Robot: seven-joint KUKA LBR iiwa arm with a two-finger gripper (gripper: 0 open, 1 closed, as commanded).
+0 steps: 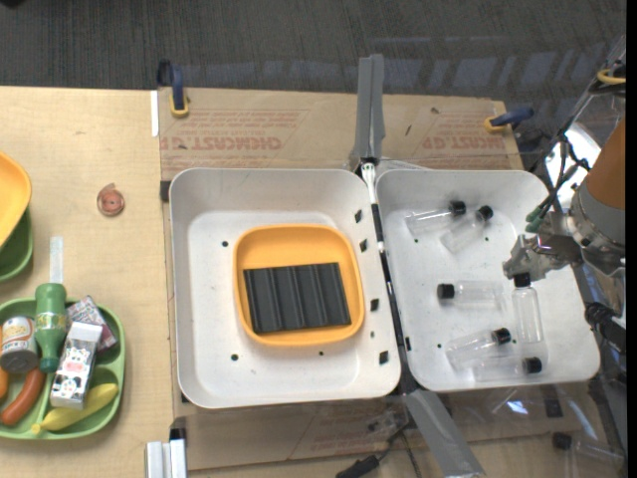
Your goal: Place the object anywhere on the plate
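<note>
Two white bins side by side on a cardboard sheet. Left bin [199, 297] holds an orange-yellow square plate [297, 243] with a dark grey ribbed block [298, 298] lying flat on it, roughly centred, long side left-right.

Right bin [418, 357] holds several clear plastic vials with black caps, all lying down: two at the far side [443, 214] [468, 229], one mid-bin [473, 293], one near the right wall [526, 312], one at the near side [473, 348]. A further black cap [532, 365] sits at the near right corner; can't tell which vial it belongs to.

Arm comes in from the right, orange band [609, 167] at frame edge. Gripper [528, 257] sits over the right side of the right bin, just above the capped end of the right-wall vial. Jaws: can't tell whether apart or together, too small and cluttered. Nothing visibly between them.

Left of the bins, on the wooden bench: green tray [100, 411] with toy food, a green bottle [49, 325], a small carton [72, 364], a can [17, 337]. Far of it, a yellow bowl [10, 202] nested in a green one at the left edge, and a small pink disc [110, 201].

Two clamps on the far edge of the cardboard, blue-yellow [172, 90] at left, another [508, 119] at right.
</note>
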